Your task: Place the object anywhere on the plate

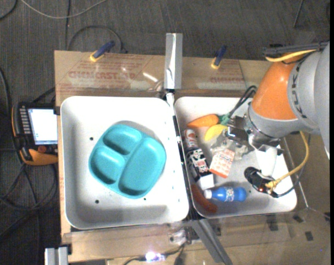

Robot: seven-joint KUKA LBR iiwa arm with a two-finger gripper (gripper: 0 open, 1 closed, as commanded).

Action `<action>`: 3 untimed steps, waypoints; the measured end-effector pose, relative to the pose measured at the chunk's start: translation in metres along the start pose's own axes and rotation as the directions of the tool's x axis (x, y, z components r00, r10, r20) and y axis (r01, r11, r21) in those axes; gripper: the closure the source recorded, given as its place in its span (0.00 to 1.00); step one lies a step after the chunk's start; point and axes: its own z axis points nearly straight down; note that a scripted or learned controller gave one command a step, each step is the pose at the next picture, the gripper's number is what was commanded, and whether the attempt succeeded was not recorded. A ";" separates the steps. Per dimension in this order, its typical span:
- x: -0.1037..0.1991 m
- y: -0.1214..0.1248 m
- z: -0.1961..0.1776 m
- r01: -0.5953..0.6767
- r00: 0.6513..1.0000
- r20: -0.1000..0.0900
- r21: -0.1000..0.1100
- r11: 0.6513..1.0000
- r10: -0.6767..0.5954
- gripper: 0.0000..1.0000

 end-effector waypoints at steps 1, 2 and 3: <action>0.066 0.002 0.004 0.057 0.998 0.002 0.000 0.998 -0.057 1.00; 0.146 -0.020 0.004 0.161 0.987 0.003 0.000 0.987 -0.161 1.00; 0.206 -0.002 0.038 0.224 0.975 0.005 0.000 0.975 -0.224 1.00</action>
